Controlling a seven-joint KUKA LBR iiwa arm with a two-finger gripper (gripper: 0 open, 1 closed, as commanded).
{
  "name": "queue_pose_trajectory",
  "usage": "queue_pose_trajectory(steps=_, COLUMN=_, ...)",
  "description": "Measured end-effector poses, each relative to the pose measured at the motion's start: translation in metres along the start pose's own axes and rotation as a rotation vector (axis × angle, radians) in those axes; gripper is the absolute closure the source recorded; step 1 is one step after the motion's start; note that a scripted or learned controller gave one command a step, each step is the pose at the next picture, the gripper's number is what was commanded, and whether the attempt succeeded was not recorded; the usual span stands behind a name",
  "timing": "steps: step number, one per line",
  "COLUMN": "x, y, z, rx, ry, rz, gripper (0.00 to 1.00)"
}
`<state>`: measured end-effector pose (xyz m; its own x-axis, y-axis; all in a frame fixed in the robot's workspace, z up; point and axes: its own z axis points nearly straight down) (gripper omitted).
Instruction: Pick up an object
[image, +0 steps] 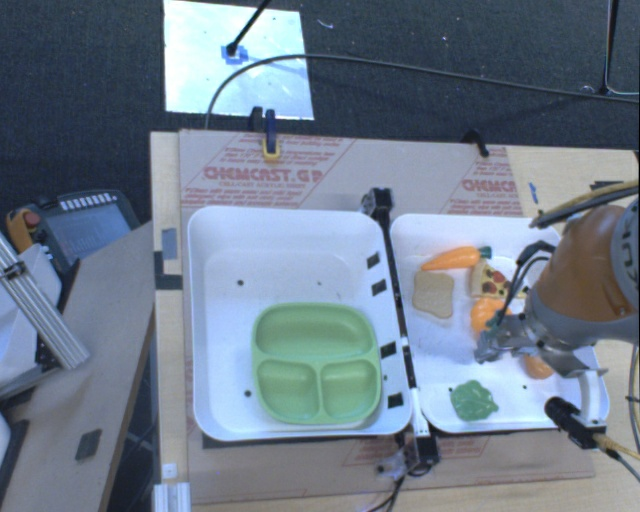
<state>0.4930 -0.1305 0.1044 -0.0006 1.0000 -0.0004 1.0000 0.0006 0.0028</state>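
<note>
Two shallow white bins sit side by side on the bench. In the left bin (215, 260) lies one green divided plate (317, 362) with three compartments, toward the bin's near right part. Five toy foods show in the right bin (440, 410): one carrot (452, 258) at the far side, one tan bread slice (434, 295) just near of it, one pizza slice (488, 278) to the right of the bread, one orange piece (482, 314) partly hidden by the arm, and one green lettuce-like piece (472, 401) near the bin's near edge. Another small orange bit (538, 367) peeks out beneath the wrist. One arm (590, 275) reaches in from the right, its gripper (490, 348) low over the right bin between the orange piece and the lettuce; whether it is gripping anything cannot be told.
</note>
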Motion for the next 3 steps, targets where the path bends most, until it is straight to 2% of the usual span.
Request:
queue_pose_trajectory(steps=1, x=-0.003, y=0.009, z=-0.046, rx=-0.004, ry=-0.001, rz=-0.003, gripper=1.0)
queue_pose_trajectory(steps=2, x=-0.005, y=0.015, z=-0.11, rx=-0.006, ry=-0.002, rz=-0.003, gripper=1.0)
queue_pose_trajectory(steps=3, x=-0.005, y=0.016, z=-0.111, rx=0.0, ry=0.0, rz=-0.003, gripper=1.0)
